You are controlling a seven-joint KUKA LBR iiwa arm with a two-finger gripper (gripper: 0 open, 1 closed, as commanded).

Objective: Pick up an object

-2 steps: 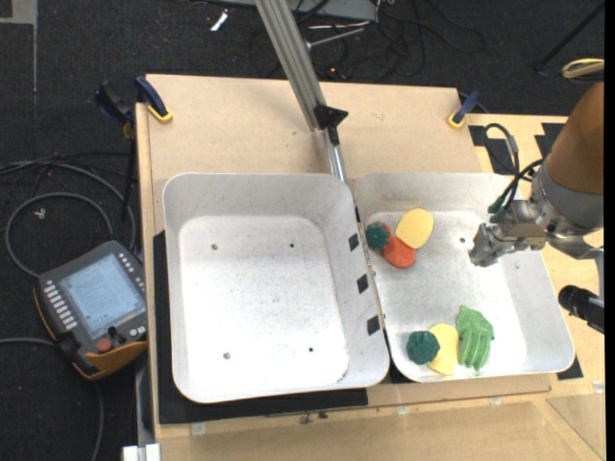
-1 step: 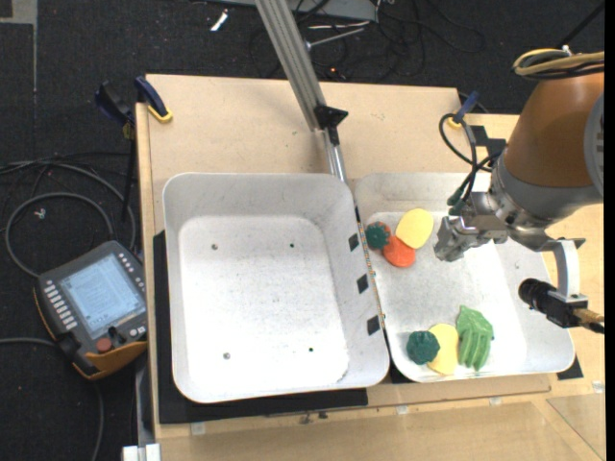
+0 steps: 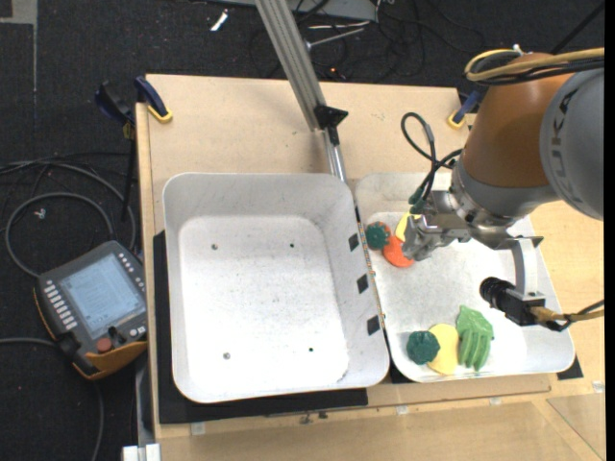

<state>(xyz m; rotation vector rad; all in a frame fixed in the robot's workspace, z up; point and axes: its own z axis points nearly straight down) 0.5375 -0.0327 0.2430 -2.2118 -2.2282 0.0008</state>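
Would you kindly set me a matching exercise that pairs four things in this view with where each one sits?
Things:
1. orange object
2. dark green ball
3. light green ridged toy
4. teach pendant

Places:
a. off the bench, to its left in the view
b. rightmost of the trio at the near edge of the right bin
c. far half of the right bin, close to its left wall
d. leftmost of that trio, against the yellow piece

Pairs: 1-c, 2-d, 3-b, 4-a
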